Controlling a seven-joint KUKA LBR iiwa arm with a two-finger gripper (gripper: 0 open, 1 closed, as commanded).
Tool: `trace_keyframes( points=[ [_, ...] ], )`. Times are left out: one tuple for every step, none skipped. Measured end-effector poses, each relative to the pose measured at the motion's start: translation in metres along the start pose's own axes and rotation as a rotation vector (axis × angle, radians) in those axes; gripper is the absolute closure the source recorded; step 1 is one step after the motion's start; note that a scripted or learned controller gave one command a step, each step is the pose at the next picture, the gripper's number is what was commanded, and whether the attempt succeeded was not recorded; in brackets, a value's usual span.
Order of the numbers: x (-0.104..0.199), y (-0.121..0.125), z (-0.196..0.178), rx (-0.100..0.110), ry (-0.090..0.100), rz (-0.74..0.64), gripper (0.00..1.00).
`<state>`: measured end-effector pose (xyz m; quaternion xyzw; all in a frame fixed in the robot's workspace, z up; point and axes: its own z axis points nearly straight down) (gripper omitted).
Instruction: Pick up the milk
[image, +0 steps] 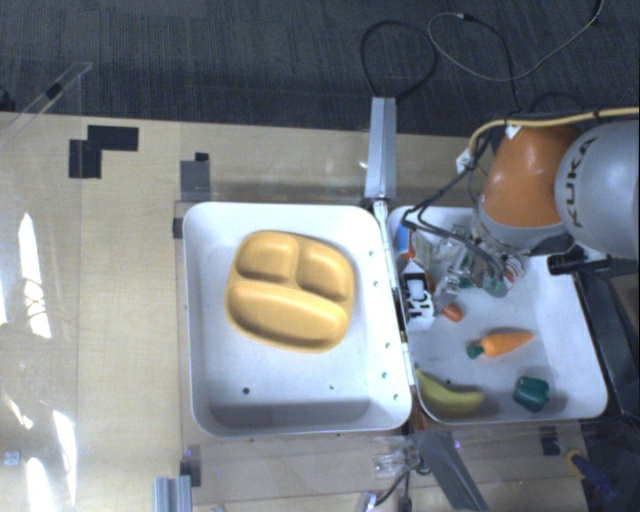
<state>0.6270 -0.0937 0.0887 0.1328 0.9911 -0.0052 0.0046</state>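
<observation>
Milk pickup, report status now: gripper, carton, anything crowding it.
Gripper low over right bin, grip state unclear. Milk against bin's left wall, beside gripper, not seen held. Carrot, banana nearby, apart from milk.

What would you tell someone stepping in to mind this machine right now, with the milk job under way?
Gripper: low over the far part of the right bin; whether it grips anything cannot be told from here.
Milk: lies against the right bin's left wall, beside the gripper, not visibly lifted.
Also in that bin: carrot, banana, a small green item. The left bin holds a yellow divided tray.
Done: the arm is at the milk.
Left: a confirmed grasp and the lift.
</observation>
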Motion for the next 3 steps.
trace_keyframes(
  points=[
    [-0.002,0.004,-0.011,-0.007,-0.005,0.0,1.0],
    [0.006,0.065,-0.097,-0.01,0.006,0.319,1.0],
    [0.038,0.077,-0.096,-0.009,0.008,0.27,1.0]
  ],
)
